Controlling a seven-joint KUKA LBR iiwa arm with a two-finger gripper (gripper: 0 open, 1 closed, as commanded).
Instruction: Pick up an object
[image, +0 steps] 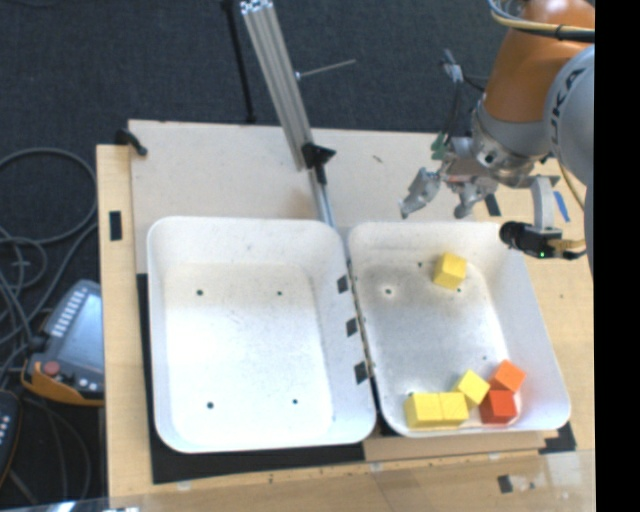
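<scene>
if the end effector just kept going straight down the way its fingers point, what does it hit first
Most likely the far rim of the right bin or the bench just behind it. The open end effector hangs above that edge, empty. The lone yellow block sits nearer the camera, though depth is unclear.

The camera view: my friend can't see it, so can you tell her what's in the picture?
A grey and orange robot arm holds its open, empty hand above the back edge of the right bin. That bin has one yellow block by itself, and yellow and orange blocks bunched in its near corner. The left bin sits beside it.
</scene>
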